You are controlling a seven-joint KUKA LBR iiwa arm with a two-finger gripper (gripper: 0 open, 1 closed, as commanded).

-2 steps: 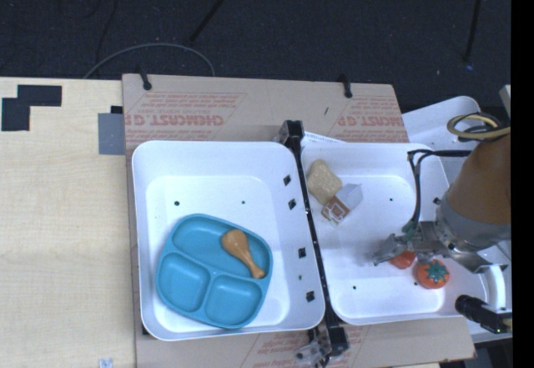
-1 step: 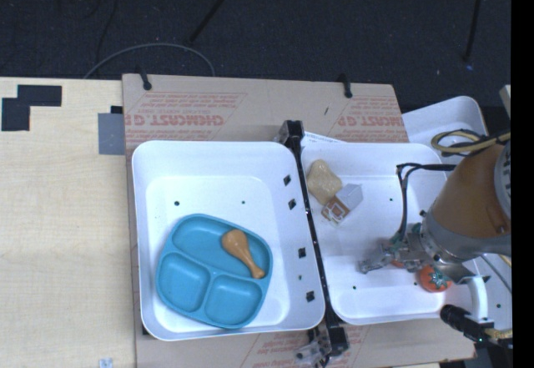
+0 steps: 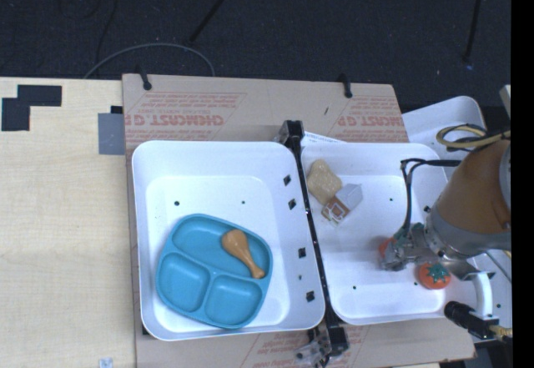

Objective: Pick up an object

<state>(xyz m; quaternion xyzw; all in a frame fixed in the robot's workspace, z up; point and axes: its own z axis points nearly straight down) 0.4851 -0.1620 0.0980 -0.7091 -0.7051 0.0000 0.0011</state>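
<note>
My hand [image 3: 399, 251] is down in the right bin [image 3: 367, 308], low near its right side, and from this slanted view I cannot tell how it is set. A small reddish object [image 3: 387, 249] sits right at its tip, and a red-orange tomato-like piece [image 3: 434, 275] lies just beside, toward the bin's right wall. The risk I see is clipping one piece and nudging the other away, or coming up with nothing because both are small and close together by the wall. Further left in this bin are a tan block [image 3: 323, 178] and a little house-shaped toy [image 3: 340, 204], touching. The left bin [image 3: 167, 170] holds a blue divided plate [image 3: 200, 291] with a toy drumstick [image 3: 244, 251] on it.
</note>
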